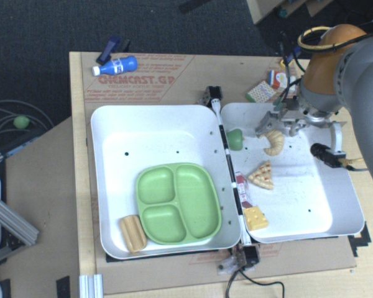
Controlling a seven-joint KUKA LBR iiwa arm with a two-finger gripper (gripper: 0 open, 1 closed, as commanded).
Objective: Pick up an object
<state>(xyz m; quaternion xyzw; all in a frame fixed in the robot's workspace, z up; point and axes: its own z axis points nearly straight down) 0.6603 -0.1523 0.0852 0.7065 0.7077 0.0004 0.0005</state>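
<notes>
Croissant (275, 143), pale and curved, lies in the right bin (311, 219) near its far edge, directly under the claw (280, 128). Good move here, I'd say: drop straight down, centre over the middle of the curve, close across the narrow width, then lift slow. Claw looks low over or touching it; can't tell its opening, nothing clearly held. Nearby: green piece (235, 139), pizza slice (261, 176), cheese block (255, 218). Left bin (112, 135) has a green tray (177, 202).
</notes>
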